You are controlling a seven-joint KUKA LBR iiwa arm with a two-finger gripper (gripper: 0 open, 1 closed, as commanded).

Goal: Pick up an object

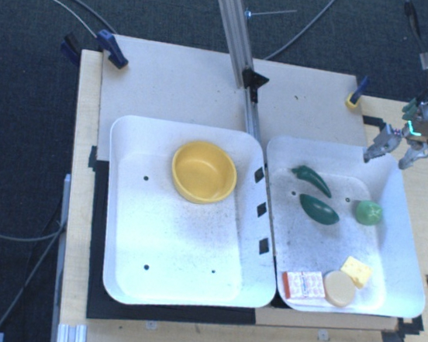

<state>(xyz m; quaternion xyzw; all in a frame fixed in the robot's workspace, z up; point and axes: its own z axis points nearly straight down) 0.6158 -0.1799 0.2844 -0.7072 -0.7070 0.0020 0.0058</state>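
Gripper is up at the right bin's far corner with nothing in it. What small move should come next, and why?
Probably lower the open two-finger gripper toward the round light-green ball in the shallow white right bin. It is the nearest object and lies apart from the dark green pepper-shaped pieces.

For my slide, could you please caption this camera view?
Open pincer above right bin's far edge; peppers, green ball inside, yellow bowl in left bin.

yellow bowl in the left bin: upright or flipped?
Upright. The yellow bowl shows its open mouth and hollow inside to the camera, with the rim on top, resting near the back of the left bin.
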